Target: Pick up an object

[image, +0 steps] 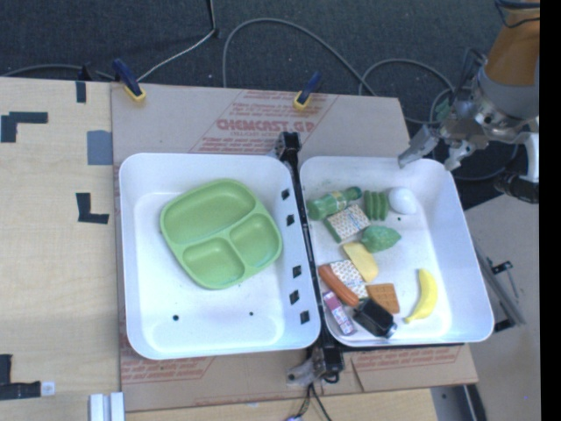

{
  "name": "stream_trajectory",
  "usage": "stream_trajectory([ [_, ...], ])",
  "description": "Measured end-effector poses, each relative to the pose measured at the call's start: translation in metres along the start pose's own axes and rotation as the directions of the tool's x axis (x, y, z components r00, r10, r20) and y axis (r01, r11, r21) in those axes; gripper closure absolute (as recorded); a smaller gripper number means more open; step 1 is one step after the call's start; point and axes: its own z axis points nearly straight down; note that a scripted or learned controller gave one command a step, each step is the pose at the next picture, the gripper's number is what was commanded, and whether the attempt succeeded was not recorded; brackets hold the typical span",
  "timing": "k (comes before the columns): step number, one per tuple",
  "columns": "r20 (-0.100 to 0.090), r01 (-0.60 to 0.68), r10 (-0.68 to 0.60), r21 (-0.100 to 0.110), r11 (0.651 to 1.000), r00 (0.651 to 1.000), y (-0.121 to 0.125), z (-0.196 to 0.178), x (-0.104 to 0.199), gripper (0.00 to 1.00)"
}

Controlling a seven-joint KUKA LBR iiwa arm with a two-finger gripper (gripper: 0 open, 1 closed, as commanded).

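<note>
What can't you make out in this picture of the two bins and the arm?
- End effector, camera view: small and blurred above the right bin's far corner; nothing can be read between its tips.
- Arm: cut off by the top right edge.
- Black object: too dark and small to identify.
- Patterned cards: print too small to read.
- Small bottle: label unreadable, partly crowded by neighbours.

Single fixed camera overhead, slanted down, both bins [131, 235] in frame.
</note>
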Motion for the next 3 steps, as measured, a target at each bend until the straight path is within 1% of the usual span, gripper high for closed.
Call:
stream_trajectory([
  [1,-0.001,0.0,0.0,0.002,1.0,1.0,-0.062,0.129,0.05,0.0],
  [2,0.003,-0.002,0.002,-0.006,1.0,1.0,-0.092,0.169,0.081,0.0],
  [3,0.004,-0.002,0.002,-0.012,1.0,1.0,-0.117,0.168,0.091,0.0],
])
